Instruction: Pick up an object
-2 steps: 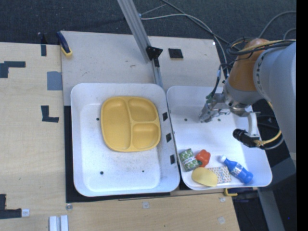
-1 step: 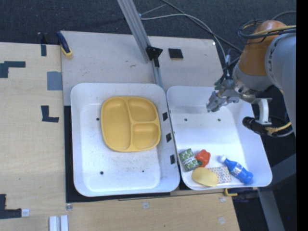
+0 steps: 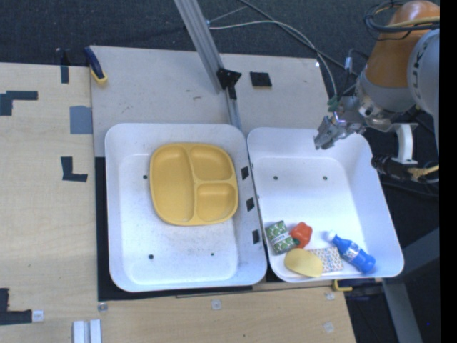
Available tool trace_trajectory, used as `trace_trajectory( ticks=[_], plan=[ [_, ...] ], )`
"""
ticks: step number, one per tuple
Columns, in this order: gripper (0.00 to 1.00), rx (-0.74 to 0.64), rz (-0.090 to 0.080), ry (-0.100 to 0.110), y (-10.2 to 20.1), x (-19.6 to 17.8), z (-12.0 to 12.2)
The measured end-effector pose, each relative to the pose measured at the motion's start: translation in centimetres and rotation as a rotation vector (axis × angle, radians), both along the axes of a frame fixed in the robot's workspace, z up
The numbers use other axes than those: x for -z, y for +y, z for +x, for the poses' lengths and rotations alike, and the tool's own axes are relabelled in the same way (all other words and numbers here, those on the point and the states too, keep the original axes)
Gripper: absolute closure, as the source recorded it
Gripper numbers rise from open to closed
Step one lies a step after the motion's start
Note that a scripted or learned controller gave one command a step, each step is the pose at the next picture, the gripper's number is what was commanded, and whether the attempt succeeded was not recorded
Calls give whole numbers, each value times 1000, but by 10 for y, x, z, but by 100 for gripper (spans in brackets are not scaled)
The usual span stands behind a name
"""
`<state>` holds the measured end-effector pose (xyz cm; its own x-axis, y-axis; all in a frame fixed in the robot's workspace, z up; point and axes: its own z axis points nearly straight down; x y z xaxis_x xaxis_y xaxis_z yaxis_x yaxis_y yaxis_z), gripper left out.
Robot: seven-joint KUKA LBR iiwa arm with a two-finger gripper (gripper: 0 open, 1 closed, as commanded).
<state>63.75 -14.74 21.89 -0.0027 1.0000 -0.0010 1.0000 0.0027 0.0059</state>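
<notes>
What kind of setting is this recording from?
Probably a robot lab's pick-test bench: a grey arm on the right, two white bins side by side, tape marks on the bench, and cables overhead.

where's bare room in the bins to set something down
Right bin: the floor between the end effector and the near-edge pile is bare. Crowded there: green packet, red piece, yellow lump, blue bottle. Left bin: bare strips around the tray, widest below it.
</notes>
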Motion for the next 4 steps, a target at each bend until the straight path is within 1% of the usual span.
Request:
trace_trajectory(
  ticks=[1, 2, 3, 4],
  plan=[
    [100, 1, 0, 0, -2, -64, 4],
    [100, -3, 2, 7, 57, -50, 13],
    [100, -3, 2, 7, 107, -47, 4],
    [100, -3, 1, 7, 155, -36, 13]
  ],
)
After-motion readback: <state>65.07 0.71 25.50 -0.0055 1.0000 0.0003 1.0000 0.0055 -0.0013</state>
